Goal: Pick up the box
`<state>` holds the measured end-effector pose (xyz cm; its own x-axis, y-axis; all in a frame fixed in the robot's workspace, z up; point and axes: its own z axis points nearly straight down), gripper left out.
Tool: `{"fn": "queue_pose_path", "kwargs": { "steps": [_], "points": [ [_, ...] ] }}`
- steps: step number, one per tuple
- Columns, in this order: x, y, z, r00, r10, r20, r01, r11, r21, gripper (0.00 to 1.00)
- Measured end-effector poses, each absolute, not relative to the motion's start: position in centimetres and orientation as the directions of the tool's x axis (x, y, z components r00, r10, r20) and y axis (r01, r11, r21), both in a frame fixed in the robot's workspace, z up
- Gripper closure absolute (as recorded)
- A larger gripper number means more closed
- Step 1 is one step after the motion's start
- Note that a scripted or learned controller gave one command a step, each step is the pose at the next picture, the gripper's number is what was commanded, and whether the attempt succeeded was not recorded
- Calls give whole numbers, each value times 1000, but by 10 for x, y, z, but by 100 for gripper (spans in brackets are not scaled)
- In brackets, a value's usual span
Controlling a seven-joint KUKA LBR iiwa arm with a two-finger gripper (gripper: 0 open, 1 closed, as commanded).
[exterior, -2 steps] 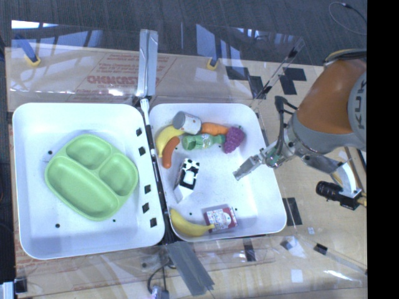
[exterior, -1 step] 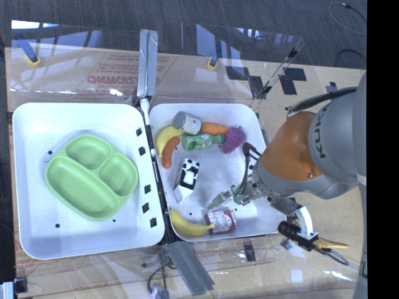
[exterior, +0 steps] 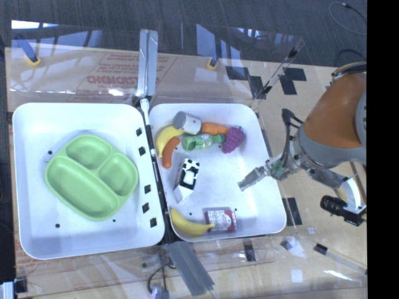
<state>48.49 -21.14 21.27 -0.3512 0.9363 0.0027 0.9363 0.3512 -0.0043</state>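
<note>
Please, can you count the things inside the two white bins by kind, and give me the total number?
Bananas: 2
Carrots: 2
Grapes, purple bunch: 1
Green bottle: 1
Grey can: 1
Black and white box: 1
Red packet: 1
Green divided plate: 1
Total: 10

You've got bright, even overhead light; both white bins run near blown-out, little surface detail. Glare streaks sit on the clear panels along the top, w/ bluish reflections. Shadows are soft and short, e.g. under the green plate. Overall pic is slightly soft, low-res; small labels unreadable. Floor at top reads dark. No obvious edge distortion.
</note>
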Motion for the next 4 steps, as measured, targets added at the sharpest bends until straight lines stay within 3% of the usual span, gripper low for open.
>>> {"fn": "queue_pose_path", "kwargs": {
  "steps": [1,2,3,4],
  "points": [
    [478,-185,91,-452,892,1,892,452,-1,0],
    [598,-210,241,-355,935,2,935,355,-5,0],
    [514,-207,92,-460,888,7,888,460,-6,0],
    [553,-207,182,-303,953,3,953,303,-6,0]
  ]
}}
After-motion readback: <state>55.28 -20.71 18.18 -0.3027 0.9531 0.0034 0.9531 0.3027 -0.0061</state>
